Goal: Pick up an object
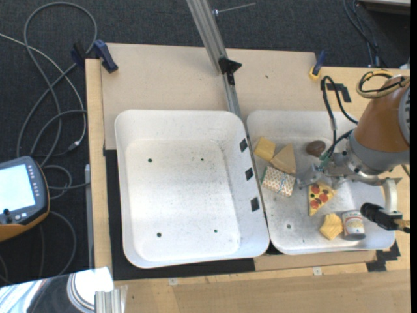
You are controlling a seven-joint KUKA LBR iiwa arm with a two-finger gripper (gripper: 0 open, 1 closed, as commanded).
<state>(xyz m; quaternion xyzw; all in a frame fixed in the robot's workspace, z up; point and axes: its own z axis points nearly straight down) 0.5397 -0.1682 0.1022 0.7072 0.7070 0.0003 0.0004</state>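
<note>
- Our end effector (320, 175) hangs low in the right bin (287, 240); we cannot tell its state.
- The pizza-slice toy (319, 197) lies just beneath it — the likeliest target.
- We should centre over the slice, descend straight, and avoid the patterned block (279, 184) nearby.

Robotics laboratory test cell. A plywood counter (169, 77) carries two shallow white bins (182, 188), clamped at its corners by blue clamps (104, 54). Loose cables (52, 90) lie on dark carpet (130, 12); a teach pendant (19, 197) rests at left; an aluminium mast (205, 25) rises behind the bins.
</note>
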